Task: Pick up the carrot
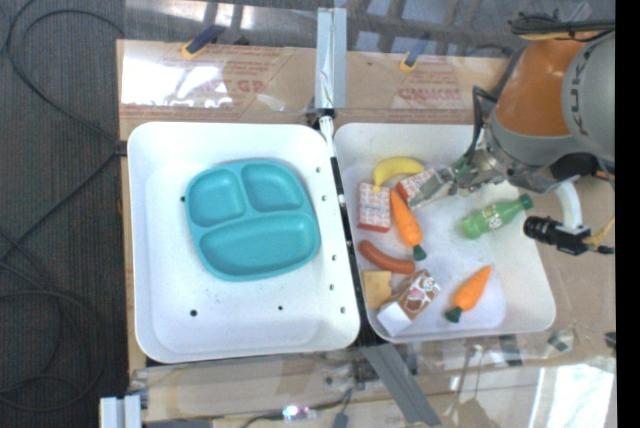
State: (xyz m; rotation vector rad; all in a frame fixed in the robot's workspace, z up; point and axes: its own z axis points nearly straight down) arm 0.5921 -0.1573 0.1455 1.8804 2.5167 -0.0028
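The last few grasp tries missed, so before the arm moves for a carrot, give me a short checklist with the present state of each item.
1. Target settled: not ok. Two carrots lie in the right bin: upper carrot, lower carrot.
2. Lower carrot has room around it: ok, bare floor on all sides.
3. Upper carrot has room: not ok, the red-white box and the sausage lie close.
4. Gripper holds nothing: cannot tell.
5. Gripper is over a carrot: not ok, it sits right of the upper carrot.
6. Green bottle out of the way: ok for the lower carrot.
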